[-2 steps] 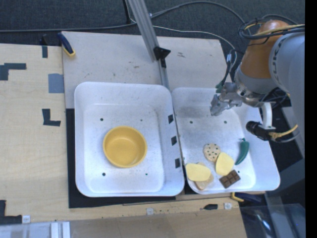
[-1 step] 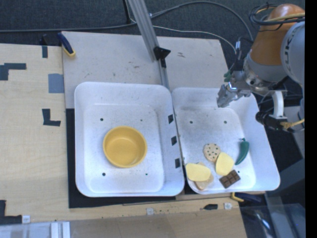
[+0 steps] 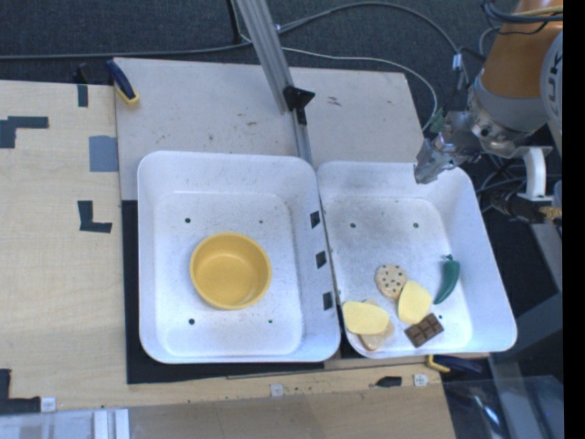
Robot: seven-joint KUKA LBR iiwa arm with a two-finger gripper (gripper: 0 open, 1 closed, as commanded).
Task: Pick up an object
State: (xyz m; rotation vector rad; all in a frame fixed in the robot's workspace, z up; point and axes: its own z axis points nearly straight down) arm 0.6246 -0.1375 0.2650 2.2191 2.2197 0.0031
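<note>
From my feed I see two shallow white plastic bins with rounded corners and faintly speckled floors, set side by side. The left bin [image 3: 164, 190] carries a round yellow bowl [image 3: 230, 271], smooth and matte, sitting upright near its middle. The right bin [image 3: 475, 245] has a small cluster of toy foods gathered in its near corner: a round tan cookie [image 3: 390, 280] dotted with dark chips, two flat yellow oval pieces [image 3: 366, 317] [image 3: 415, 302] that look like slices or chips, a pale beige piece [image 3: 376, 341] tucked under the lower yellow one, a dark brown ridged chocolate block [image 3: 423, 330], and a slim curved green pepper [image 3: 447, 279] lying near the bin's right wall. I can read no labels or writing on any of them. The gripper [image 3: 428, 168] hangs at the far right corner of the right bin, over its rim, well apart from the cluster. It is dark and small in my view, so I cannot tell how its tips are set, and I see nothing pinched there.
</note>
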